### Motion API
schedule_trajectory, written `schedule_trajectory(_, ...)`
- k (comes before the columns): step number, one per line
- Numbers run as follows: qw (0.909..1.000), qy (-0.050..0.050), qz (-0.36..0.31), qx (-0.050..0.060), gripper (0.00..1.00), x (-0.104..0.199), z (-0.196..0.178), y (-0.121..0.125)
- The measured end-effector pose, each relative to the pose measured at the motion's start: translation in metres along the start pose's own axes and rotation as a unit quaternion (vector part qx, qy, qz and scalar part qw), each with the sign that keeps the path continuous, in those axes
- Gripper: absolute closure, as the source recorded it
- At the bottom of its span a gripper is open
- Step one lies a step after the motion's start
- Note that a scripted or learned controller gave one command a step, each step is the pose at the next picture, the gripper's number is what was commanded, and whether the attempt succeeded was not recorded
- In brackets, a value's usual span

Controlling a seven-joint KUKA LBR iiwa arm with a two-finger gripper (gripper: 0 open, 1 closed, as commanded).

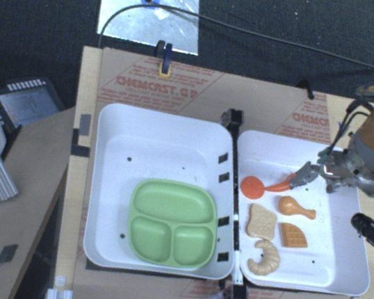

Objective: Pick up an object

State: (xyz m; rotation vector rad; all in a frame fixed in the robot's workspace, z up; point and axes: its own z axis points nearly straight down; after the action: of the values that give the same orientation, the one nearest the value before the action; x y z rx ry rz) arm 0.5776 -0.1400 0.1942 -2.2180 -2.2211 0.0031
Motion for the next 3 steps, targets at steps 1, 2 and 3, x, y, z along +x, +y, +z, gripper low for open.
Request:
schedule_trajectory(1,1.0,0.0,0.0,-0.001,0.0,0.002,0.043,0.004)
schedule_trajectory(2,1.0,0.0,-0.001,-0.001,0.0,0.003,0.098,0.015)
schedule_trajectory(3,1.0,-0.001,-0.001,-0.003,1.0,0.003,0.084,0.016)
